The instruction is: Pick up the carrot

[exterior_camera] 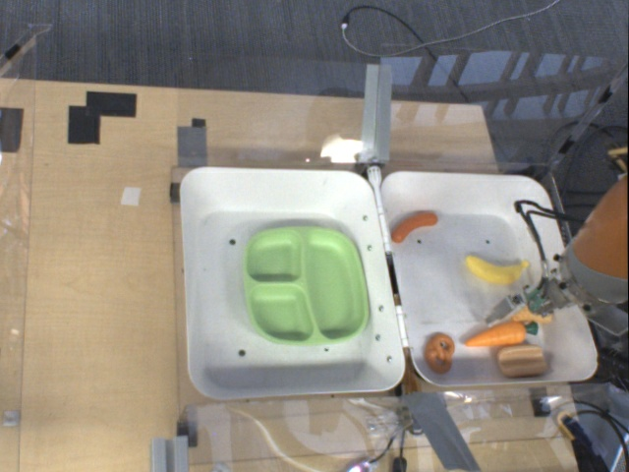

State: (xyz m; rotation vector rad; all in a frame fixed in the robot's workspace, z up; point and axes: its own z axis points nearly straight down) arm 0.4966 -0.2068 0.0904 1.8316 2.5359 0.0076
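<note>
While the arm [601, 249] is leaning in from the right, much of it is running off the picture's edge, so we're getting just the orange band and a bit of grey. Nearest us in the right bin [447, 374], a brown bread-like piece [521, 361] is sitting by the front wall, with a reddish apple [439, 352] off to its left. Just behind them the carrot [497, 335] is lying flat on the bin floor, orange, tapering to a point toward the apple, its green-topped thick end pointing at the arm. The gripper [518, 309] is hanging right over that thick end, and its tips are blurring into a small dark tangle against the carrot's top; I can't tell how the jaws are standing, or whether they're touching the carrot at all. Farther back a yellow banana [494, 268] is resting mid-bin, and beyond it a red sausage [414, 225] is lying near the back left corner. Over in the left bin [211, 293], a green divided plate [306, 283] is sitting in the middle.
</note>
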